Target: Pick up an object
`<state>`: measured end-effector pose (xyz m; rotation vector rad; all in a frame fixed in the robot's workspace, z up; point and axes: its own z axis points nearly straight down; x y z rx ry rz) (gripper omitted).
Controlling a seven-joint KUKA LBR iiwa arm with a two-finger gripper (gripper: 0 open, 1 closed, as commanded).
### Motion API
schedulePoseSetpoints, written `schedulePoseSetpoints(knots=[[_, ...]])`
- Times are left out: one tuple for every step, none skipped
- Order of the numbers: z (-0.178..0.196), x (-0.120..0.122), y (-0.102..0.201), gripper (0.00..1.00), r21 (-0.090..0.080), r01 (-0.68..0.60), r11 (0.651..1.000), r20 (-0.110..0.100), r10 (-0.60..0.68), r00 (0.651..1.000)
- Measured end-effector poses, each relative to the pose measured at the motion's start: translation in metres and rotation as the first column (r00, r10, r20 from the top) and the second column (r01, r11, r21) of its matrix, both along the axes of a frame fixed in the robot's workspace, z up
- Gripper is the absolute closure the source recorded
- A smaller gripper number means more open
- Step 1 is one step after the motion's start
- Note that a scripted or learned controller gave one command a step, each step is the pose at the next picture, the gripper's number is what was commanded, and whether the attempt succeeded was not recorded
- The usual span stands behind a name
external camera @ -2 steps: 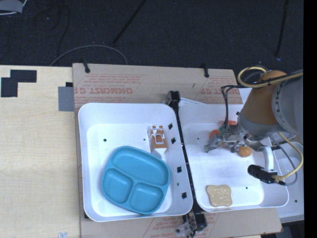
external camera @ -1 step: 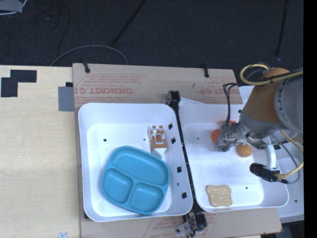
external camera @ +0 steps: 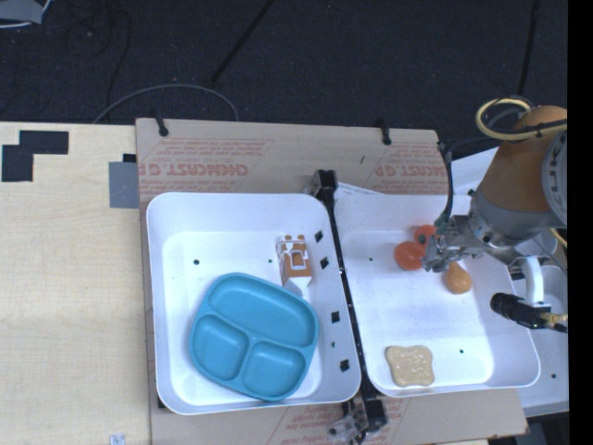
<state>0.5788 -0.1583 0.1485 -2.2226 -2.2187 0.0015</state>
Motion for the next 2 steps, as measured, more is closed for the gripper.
schedulePoseSetpoints(knots=[[0.043, 0.003, -0.004, 1.00, 0.000, -0.003, 1.000, 0.002, 0.003, 1.000], [0.063, 0.004, -0.005, 1.00, 0.000, -0.003, 1.000, 0.001, 0.003, 1.000]])
